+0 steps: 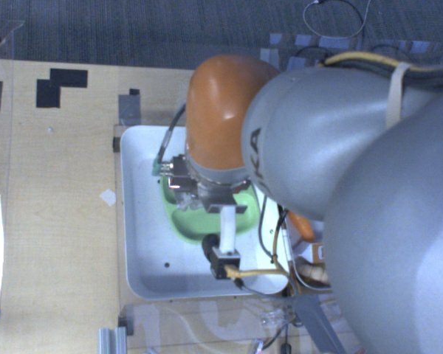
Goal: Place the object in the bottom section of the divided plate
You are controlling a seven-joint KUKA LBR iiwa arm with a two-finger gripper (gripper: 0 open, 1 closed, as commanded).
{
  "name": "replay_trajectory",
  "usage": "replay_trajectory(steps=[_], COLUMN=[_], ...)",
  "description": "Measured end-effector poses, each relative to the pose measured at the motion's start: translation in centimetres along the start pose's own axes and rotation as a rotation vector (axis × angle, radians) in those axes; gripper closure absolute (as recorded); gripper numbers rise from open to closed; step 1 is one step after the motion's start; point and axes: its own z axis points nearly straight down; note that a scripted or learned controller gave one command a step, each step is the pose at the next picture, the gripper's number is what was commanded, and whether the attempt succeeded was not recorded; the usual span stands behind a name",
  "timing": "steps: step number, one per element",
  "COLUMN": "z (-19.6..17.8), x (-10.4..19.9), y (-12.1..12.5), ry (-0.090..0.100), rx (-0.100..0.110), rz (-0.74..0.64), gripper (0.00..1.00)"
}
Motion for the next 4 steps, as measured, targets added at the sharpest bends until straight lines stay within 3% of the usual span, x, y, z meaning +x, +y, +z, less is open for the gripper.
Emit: replay_trajectory(steps=[1, 2, 3, 4], z=[3.1, -0.3, -0.3, -1.4], x=[-0.1, 0.1, 0.1, 0.2], y=[-1.7, 2.1, 2.1, 2.2], ry=[-0.001, 0.0, 0.0, 0.001], rx=[0.001, -0.001, -0.001, -0.003], rz=[0.064, 0.1, 0.1, 0.094], gripper=[1.0, 1.0, 0.0, 1.0])
